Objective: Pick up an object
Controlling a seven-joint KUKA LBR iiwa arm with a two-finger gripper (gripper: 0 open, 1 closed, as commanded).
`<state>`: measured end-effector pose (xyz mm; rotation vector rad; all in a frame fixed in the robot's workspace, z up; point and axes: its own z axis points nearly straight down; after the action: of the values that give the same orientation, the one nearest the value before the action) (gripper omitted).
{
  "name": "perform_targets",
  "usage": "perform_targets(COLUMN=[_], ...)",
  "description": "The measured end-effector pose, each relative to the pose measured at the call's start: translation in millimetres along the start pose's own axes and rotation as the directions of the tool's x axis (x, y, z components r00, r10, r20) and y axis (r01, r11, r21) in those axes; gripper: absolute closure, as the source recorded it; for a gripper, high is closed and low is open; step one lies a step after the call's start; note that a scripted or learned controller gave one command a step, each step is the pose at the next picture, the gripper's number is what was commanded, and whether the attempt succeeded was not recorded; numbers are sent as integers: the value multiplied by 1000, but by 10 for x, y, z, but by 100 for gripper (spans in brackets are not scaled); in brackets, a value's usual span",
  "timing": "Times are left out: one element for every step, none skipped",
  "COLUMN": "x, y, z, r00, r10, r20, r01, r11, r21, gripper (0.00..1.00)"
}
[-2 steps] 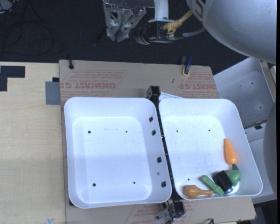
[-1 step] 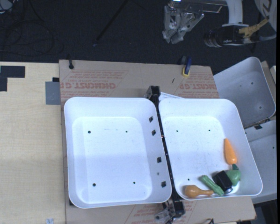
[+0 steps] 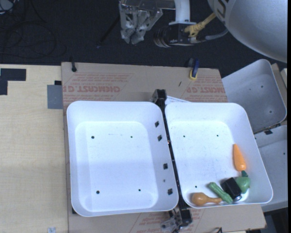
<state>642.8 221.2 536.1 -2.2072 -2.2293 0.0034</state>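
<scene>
The gripper point(image 3: 136, 25) is hanging beyond the bench's far edge (open or shut, I cannot tell), so the approach is pending toward the orange carrot point(image 3: 239, 158) lying near the right bin's point(image 3: 203, 111) near-right corner.

We see the left bin point(image 3: 114, 161) floor bare, open to approach from above. In the right bin point(image 3: 208, 149) most of the floor is open too; the clutter sits packed in the near right corner: orange carrot point(image 3: 239, 158) along the right wall, with the black block point(image 3: 231, 188), green pieces point(image 3: 242, 182) and orange gourd-shaped toy point(image 3: 203, 198) touching or just beside each other against the near rim. The divider clips point(image 3: 161, 138) between the bins narrow that edge. The hand point(image 3: 137, 19) hangs well beyond the far rims, over the dark area behind the surface point(image 3: 24, 144).
</scene>
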Motion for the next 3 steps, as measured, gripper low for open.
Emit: perform_targets(x=[234,233,-712], y=[13,12,6], z=[-5,-98,-10], r00=[1000,1000,1000], r10=[6,5,18], r20=[3,5,5], r01=[-6,-5,-18], r11=[1000,1000,1000], r21=[-1,2,1], gripper=[100,100,100])
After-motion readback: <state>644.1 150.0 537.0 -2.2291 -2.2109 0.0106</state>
